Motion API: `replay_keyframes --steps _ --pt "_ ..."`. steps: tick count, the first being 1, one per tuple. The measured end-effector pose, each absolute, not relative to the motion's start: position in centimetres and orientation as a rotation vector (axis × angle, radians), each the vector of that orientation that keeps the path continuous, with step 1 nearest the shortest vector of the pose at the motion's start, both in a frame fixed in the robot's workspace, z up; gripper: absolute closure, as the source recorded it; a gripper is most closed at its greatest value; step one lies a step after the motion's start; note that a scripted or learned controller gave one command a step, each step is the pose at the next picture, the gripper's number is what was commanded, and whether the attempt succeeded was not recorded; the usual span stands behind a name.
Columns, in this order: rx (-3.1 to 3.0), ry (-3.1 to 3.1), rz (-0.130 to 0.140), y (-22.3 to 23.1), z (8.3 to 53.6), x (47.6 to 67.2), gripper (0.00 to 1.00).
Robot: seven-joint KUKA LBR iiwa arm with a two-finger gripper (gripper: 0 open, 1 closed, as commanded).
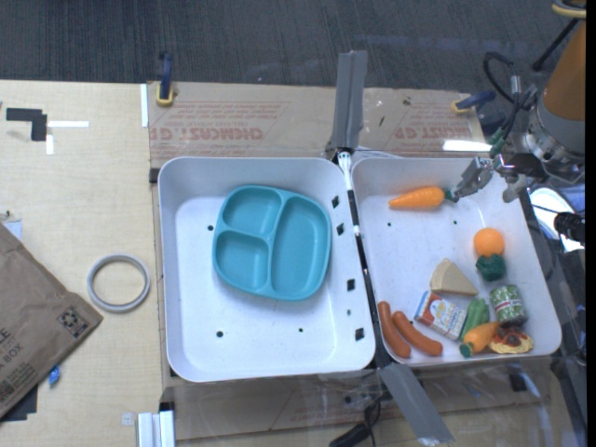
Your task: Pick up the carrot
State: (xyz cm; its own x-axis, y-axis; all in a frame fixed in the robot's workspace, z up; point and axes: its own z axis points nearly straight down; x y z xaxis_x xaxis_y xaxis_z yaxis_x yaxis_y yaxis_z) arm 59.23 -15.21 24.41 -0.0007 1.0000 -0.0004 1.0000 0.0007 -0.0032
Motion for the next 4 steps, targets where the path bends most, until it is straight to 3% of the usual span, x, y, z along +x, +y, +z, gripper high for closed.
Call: replay_keyframes --steps 1,2,3,4 --pt "-2.208 -2.244 -0.005 -16.9 10.5 65.7 0.00" --pt "-2.184 -2.261 0.001 -13.6 21.9 65.9 0.00" --pt "-2.161 -2.279 0.004 -15.2 20.4 63.9 0.00" --pt "-1.857 -2.538 -0.001 -17.9 9.3 66.0 0.00"
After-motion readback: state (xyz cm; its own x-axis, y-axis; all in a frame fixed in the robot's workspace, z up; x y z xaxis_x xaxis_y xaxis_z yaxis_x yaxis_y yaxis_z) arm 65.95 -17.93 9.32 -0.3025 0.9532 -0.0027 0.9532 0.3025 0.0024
